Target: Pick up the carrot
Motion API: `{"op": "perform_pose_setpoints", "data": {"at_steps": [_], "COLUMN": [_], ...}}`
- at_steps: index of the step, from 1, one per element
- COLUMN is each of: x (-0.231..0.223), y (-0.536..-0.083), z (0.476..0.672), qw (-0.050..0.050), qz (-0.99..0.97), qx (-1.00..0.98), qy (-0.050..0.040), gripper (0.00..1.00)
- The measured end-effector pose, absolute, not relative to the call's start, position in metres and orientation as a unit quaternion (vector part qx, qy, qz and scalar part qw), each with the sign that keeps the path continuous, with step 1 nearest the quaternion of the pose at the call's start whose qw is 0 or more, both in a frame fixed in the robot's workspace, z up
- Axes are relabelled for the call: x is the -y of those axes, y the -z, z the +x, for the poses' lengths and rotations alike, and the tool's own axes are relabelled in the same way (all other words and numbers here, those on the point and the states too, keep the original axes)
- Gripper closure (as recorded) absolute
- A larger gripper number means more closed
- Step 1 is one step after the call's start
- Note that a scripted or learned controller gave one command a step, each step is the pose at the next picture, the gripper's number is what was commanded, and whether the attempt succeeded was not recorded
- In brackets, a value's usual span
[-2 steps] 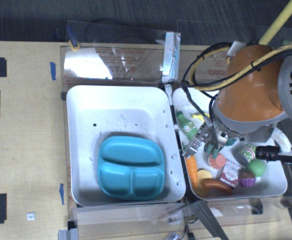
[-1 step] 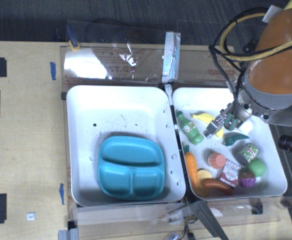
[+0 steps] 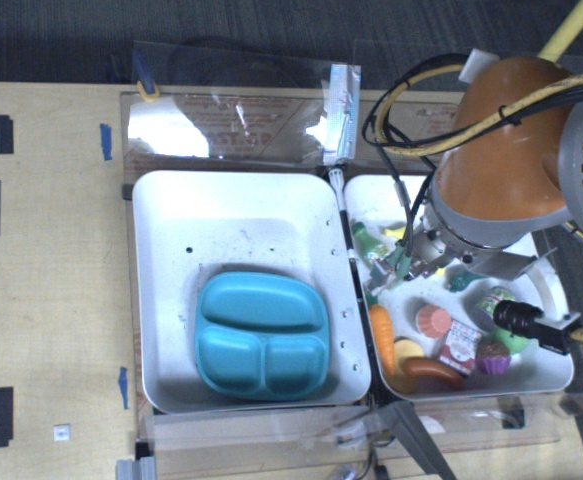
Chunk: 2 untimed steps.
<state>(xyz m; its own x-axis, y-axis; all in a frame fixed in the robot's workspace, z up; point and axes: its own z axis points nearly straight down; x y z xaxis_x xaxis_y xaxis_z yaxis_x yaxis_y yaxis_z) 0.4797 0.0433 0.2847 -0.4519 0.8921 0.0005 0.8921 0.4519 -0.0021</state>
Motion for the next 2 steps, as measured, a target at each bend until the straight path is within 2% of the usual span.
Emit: {"op": "perform_pose_setpoints", "data": {"at_steps": [1,2], "x": [-0.066,-0.030], "y": [-0.279,-0.438], "z": [0.480,0.481], "qw": [0.001,-0.005], "qz": [-0.319,-0.327], "qx": [0.948,0.945], "qy": [-0.0001,0.0019], "gripper": [1.00,1.00]}}
